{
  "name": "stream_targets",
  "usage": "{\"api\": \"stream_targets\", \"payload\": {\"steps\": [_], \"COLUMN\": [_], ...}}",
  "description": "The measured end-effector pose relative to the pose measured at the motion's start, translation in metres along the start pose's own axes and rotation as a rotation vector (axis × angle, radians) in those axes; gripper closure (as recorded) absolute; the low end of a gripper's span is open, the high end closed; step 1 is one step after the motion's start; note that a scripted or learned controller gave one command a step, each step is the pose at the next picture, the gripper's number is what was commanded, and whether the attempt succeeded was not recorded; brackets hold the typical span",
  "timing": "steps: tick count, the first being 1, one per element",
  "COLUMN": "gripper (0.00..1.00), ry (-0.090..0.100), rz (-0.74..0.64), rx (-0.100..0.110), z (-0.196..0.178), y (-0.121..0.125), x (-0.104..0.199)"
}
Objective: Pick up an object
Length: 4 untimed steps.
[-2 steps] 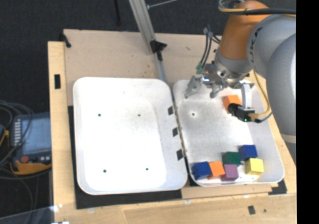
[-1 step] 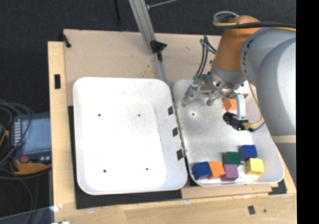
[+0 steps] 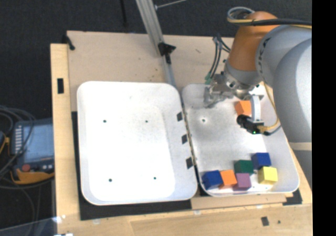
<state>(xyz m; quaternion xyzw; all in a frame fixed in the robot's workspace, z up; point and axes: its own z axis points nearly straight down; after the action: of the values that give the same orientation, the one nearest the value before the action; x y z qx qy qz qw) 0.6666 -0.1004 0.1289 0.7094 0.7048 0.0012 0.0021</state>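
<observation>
We see the arm [image 3: 283, 46] over the right bin's [image 3: 210, 140] far edge, the left bin [image 3: 131, 140] beside it; the gripper [image 3: 212, 96] sits low at the far left corner; whether it is clenched we cannot tell; we judge it between grasps; next it must reach the blocks [image 3: 241, 174] clustered along the near edge, or the orange block [image 3: 242, 107] near the wrist.

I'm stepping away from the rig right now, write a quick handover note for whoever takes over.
Gripper: low over the far end of the right bin; nothing seen between its fingers.
Blocks: orange block beside the wrist; blue, orange, purple, green, dark blue and yellow clustered along the near edge of that bin.
Done: no pick visible.
Left: grasp one block and lift it.
</observation>
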Motion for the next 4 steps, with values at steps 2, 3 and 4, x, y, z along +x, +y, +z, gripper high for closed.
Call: {"api": "stream_targets", "payload": {"steps": [2,3,4], "gripper": [1.00,1.00,1.00], "ry": [0.000,0.002,0.001], "rz": [-0.010,-0.012,-0.012], "rx": [-0.003,0.003,0.005], "z": [-0.105,-0.116,-0.115], "y": [0.012,-0.013,-0.040], "x": [-0.005,0.036,0.066]}}
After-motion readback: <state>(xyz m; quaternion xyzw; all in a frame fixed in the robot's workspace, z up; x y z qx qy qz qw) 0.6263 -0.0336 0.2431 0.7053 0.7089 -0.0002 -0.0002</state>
